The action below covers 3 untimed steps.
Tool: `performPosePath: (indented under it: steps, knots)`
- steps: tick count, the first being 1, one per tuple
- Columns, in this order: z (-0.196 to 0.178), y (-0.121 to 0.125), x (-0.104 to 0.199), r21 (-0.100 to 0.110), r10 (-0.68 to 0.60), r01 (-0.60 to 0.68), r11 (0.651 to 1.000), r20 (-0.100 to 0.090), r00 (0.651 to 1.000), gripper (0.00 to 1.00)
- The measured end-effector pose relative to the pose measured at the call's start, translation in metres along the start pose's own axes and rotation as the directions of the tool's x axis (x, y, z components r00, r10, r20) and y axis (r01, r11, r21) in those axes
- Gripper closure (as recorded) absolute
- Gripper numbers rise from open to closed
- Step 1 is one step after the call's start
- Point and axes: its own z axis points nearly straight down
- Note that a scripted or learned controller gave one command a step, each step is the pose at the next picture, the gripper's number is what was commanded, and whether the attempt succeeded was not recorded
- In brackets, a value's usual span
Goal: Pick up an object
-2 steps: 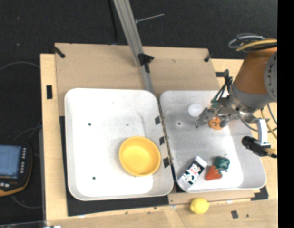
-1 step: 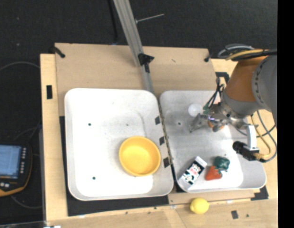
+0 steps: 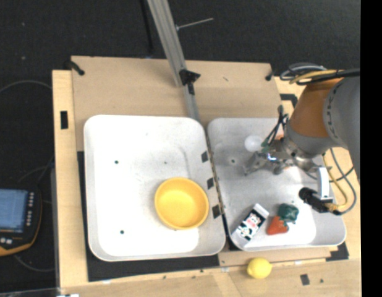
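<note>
End effector (image 3: 256, 164) beside white ball (image 3: 252, 144)

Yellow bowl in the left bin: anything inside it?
The yellow bowl looks empty; its whole yellow inside shows. It sits in the left bin. The bin floor under it is covered.

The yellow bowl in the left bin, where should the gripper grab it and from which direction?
Probably by the rim. The yellow bowl sits upright and open, too wide to span, so come straight down from above with one jaw inside, one outside, at its left edge, away from the left bin wall.
</note>
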Motion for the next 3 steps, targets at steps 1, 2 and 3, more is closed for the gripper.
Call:
performPosePath:
  steps: [1, 2, 3]
  knots:
    - [-0.012, 0.001, -0.001, -0.005, 0.003, -0.003, 1.000, 0.000, 1.000, 1.00]
    - [-0.075, 0.001, 0.004, -0.009, -0.005, 0.005, 1.000, -0.001, 1.000, 1.00]
    - [-0.137, 0.010, -0.002, -0.010, -0.005, 0.005, 1.000, 0.000, 1.000, 1.00]
